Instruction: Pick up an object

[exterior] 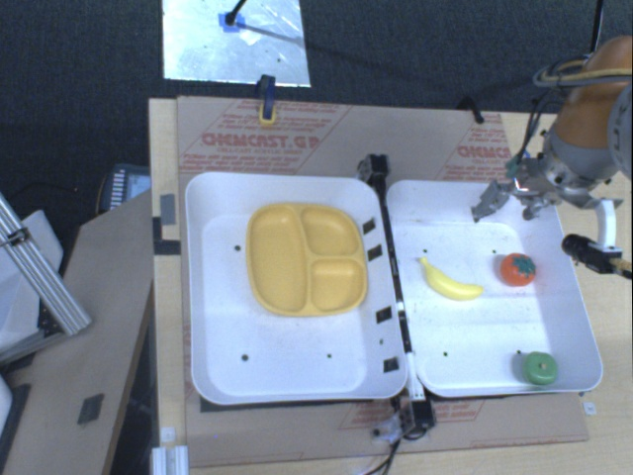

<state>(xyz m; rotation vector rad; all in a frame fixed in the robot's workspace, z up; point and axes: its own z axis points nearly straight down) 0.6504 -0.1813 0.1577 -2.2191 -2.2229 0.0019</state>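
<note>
Camera view: my gripper (512, 198) hangs empty, fingers apart, over right bin's (584, 334) far edge; small yellow plastic banana (451, 283) mid-bin looks light, stiff, slick, so grab across its middle.

You are looking at two white bins (297, 389) of smooth, slightly glossy plastic, resting on a matt brown cardboard sheet (326, 132) with red print. The yellow divided plate (305, 258), the banana (451, 281), the tomato (516, 269) and the green toy (539, 367) all look like smooth moulded plastic. A crinkled, shiny foil-like sheet (235, 26) lies on dark, matt, carpet-like flooring (79, 67).
</note>
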